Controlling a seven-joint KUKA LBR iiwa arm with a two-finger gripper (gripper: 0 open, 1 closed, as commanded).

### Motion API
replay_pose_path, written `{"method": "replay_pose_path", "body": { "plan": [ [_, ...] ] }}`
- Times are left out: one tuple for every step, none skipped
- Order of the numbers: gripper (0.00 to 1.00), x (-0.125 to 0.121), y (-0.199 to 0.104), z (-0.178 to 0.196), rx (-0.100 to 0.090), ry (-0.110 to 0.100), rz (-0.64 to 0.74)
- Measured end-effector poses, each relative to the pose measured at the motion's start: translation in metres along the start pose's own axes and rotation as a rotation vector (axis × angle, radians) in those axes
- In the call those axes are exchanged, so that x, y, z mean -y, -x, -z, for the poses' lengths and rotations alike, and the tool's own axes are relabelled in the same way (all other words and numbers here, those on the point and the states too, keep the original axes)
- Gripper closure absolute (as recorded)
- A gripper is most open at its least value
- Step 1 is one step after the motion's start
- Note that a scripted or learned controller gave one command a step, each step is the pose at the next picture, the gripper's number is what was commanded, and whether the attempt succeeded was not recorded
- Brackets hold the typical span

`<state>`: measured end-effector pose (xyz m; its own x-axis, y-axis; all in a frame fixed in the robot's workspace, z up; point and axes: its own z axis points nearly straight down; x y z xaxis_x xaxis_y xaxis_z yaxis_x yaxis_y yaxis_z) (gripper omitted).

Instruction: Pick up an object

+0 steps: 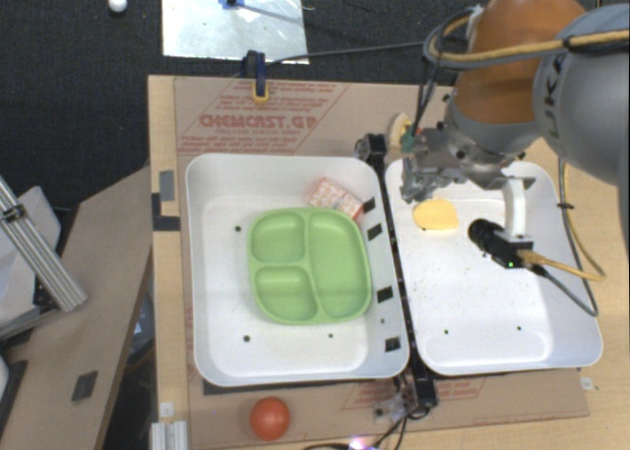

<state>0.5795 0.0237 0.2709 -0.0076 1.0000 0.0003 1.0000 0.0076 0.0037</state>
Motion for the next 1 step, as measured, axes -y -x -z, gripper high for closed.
{"method": "replay_pose_path", "body": {
  "plan": [
    [1.00,-0.0149,-0.0492,-0.0027,0.000,0.000,0.000]
  ]
}}
